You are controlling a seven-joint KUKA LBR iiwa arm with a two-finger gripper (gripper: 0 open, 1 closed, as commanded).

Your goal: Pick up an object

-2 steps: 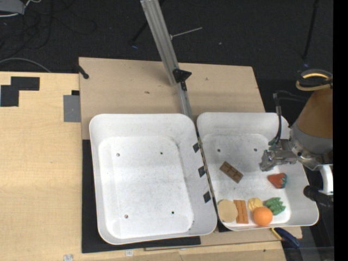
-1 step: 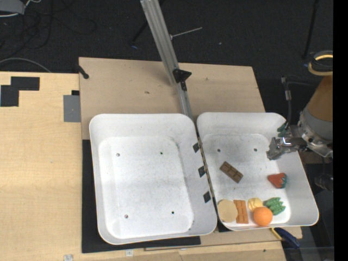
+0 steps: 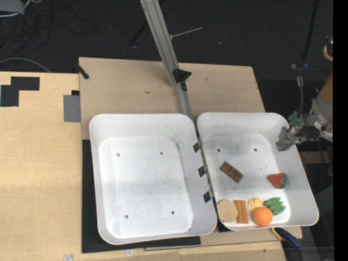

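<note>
Gripper (image 3: pixel 284 142) sat over the right rim of the right bin (image 3: pixel 239 125), at that bin's upper right corner, reaching in from the right. Nothing was visible in its grasp; how far it stood open could not be told at this resolution.

Candidate objects all lay in the right bin, none touching the gripper:
- brown chocolate-like bar (image 3: pixel 231 172), alone near the bin's middle, flat on the floor, lying at a slant.
- red strawberry-like piece (image 3: pixel 277 180), near the right wall, closest to the gripper.
- cluster along the lower edge: bread slice (image 3: pixel 228 210), tan wafer (image 3: pixel 241 211), small yellow piece (image 3: pixel 254 203), orange ball (image 3: pixel 263 216), green leafy piece (image 3: pixel 275 205), packed close or touching.

Judgement: these looked like toy food, probably light, rigid, smooth plastic, not fragile. The bar seemed the cleanest target, free on all sides; grip across its short width. The orange would likely roll or slip. Cluster items risked nudging their neighbours.
</note>
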